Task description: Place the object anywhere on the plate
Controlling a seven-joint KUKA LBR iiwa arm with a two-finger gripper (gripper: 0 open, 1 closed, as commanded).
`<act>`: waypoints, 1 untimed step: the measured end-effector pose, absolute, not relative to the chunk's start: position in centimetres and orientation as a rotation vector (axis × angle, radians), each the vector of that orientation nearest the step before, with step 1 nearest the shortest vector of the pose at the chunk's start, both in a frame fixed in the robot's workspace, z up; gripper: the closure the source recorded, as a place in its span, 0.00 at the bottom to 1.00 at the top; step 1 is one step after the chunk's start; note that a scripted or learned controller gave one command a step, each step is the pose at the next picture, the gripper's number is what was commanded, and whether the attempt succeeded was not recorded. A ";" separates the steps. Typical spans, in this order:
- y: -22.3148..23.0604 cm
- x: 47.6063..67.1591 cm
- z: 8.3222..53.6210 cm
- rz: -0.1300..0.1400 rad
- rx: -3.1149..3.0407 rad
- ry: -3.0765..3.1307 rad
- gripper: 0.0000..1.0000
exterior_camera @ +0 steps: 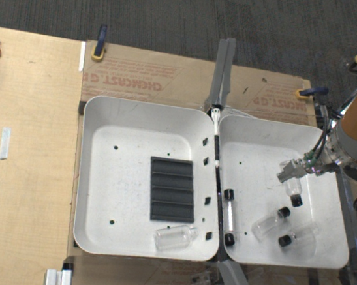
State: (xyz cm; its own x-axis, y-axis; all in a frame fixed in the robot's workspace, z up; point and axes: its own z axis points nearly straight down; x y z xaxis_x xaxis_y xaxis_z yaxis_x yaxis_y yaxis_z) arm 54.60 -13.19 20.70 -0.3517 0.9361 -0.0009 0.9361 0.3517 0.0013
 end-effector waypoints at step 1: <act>-7.3 54.7 19.1 -0.002 1.758 2.605 1.00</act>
